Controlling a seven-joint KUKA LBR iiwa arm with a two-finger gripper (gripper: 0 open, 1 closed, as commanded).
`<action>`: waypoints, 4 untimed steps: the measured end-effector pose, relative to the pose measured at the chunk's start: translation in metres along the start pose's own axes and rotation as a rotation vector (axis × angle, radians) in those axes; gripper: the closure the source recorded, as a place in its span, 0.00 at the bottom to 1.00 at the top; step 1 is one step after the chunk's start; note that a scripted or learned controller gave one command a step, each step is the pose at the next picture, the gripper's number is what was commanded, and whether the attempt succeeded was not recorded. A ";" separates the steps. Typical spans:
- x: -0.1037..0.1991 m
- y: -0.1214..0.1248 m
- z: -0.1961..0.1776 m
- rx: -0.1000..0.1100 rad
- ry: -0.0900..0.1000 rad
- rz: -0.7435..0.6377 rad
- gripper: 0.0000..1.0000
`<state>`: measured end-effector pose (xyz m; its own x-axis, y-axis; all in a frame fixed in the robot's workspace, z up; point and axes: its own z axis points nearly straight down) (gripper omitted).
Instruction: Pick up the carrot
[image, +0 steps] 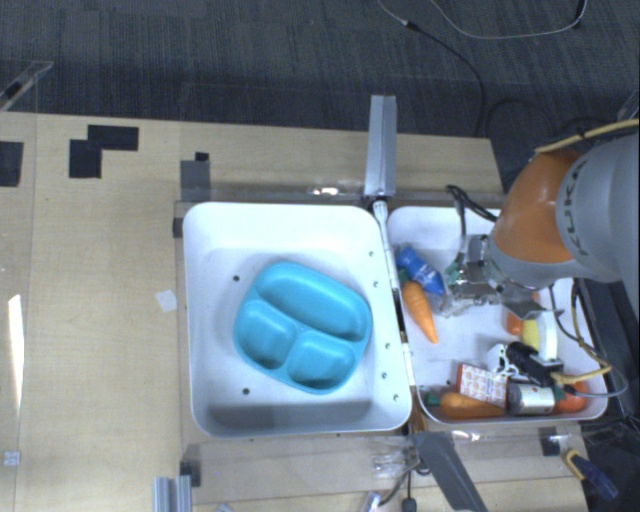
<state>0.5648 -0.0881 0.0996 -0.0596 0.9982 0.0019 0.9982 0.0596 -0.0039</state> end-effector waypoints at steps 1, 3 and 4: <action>0.008 0.065 -0.083 -0.003 -0.002 0.025 1.00; -0.118 0.012 -0.098 -0.004 -0.003 -0.267 1.00; -0.119 0.049 -0.100 -0.006 -0.004 -0.554 1.00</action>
<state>0.6214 -0.2039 0.1990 -0.5754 0.8178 -0.0021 0.8178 0.5754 0.0022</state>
